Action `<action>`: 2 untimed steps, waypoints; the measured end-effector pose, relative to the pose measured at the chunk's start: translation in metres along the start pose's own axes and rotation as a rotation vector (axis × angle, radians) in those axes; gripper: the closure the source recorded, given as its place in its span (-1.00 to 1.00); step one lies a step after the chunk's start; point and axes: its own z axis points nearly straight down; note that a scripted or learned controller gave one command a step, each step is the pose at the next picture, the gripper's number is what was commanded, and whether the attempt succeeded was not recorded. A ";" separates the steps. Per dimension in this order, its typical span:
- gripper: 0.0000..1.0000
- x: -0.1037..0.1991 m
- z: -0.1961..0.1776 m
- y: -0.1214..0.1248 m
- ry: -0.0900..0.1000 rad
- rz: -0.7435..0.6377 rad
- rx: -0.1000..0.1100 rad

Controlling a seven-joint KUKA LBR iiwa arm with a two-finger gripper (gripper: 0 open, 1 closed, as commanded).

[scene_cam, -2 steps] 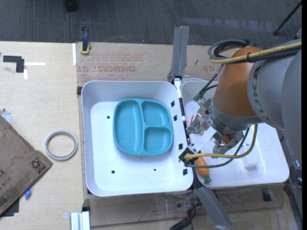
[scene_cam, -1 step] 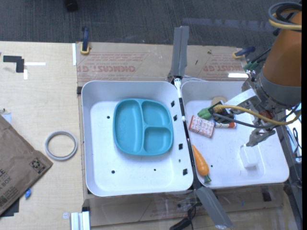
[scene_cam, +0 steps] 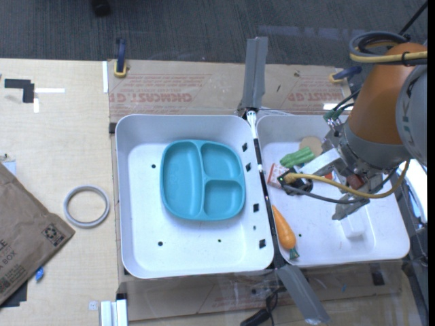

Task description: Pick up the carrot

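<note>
The carrot (scene_cam: 283, 230), orange with a green stub at its front end, lies in the right bin (scene_cam: 380, 250) against its left wall, near the front corner. My gripper (scene_cam: 349, 209) hangs over the middle of that same bin, to the right of the carrot and a little further back, well apart from it. Nothing shows in its grasp. The arm's orange band (scene_cam: 384, 97) rises above it at the right.
A green vegetable (scene_cam: 297, 157), a tan piece (scene_cam: 312, 143) and a small red-and-white packet (scene_cam: 274, 175) lie at the back left of the right bin. The left bin (scene_cam: 136, 250) holds a blue divided plate (scene_cam: 202, 180). A tape ring (scene_cam: 86, 205) lies on the bench at left.
</note>
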 end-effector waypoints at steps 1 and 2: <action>-1.00 0.012 0.082 -0.034 -0.001 0.158 0.001; -1.00 0.005 0.082 -0.008 0.000 -0.410 0.002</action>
